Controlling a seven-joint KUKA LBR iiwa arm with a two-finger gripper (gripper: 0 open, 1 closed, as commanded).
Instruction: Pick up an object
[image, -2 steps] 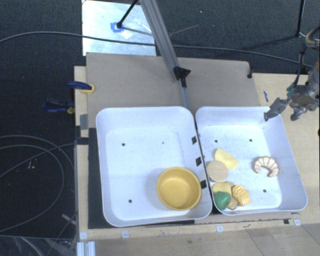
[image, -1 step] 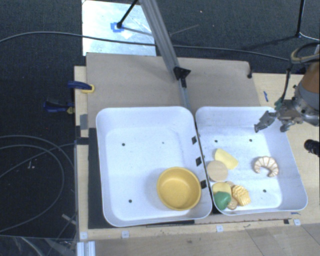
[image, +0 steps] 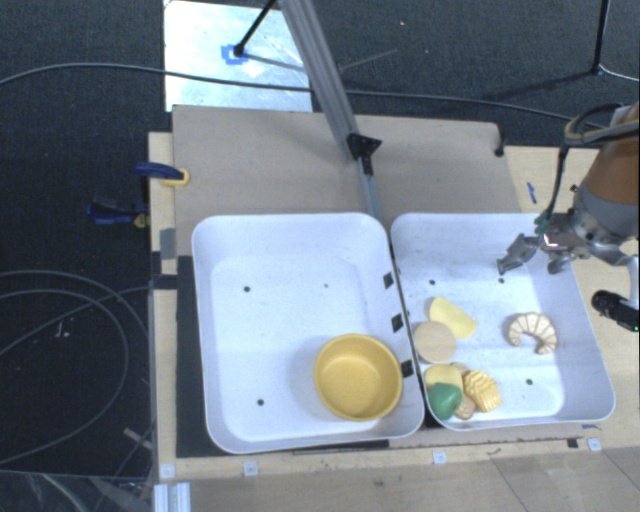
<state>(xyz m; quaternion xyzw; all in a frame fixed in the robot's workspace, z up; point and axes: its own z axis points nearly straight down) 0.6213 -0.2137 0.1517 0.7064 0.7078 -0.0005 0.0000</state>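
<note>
My gripper (image: 532, 258) hangs over the far right part of the right bin (image: 520, 232), its two fingers spread open with nothing between them. A tan croissant (image: 531, 331) lies just nearer the front than the gripper. Left of it are a yellow wedge (image: 452, 318) and a round beige disc (image: 434, 341). At the bin's front left corner lie a yellow and green piece (image: 444, 394) and a ridged yellow piece (image: 482, 390). In the left bin (image: 260, 260) a yellow bowl (image: 357, 376) sits at the front right.
A slanted grey pole (image: 330, 85) runs from the top down to the divide between the bins. Blue and yellow clamps (image: 150, 190) grip the bench's left edge. Cables lie on the dark floor at the left.
</note>
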